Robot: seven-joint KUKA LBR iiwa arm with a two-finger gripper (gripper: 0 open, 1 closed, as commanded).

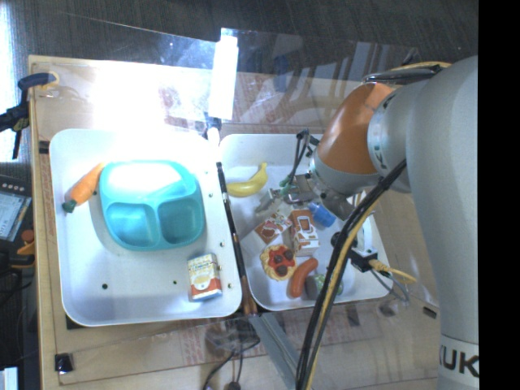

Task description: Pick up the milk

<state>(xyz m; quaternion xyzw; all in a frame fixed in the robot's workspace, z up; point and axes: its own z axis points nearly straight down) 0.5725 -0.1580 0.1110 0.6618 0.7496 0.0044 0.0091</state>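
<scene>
Gripper (286,192) mostly hidden under the orange-banded wrist, grip state can't be told, just below it a small boxy brown-and-white milk carton (305,231) in the right bin (244,146), blurry print, beside pizza slice (280,261), sausage (301,277), smooth curved banana (248,184).

Two white bins: left bin (69,291), right bin (244,146). Around the teal tray (152,204) in the left bin: one carrot (82,186) to its left, one small carton (204,276) below it. Right of the tray, in the right bin: one banana (248,182), two cartons (270,230) (305,229), one pizza slice (279,262), one sausage (302,277), one blue item (322,215).
</scene>
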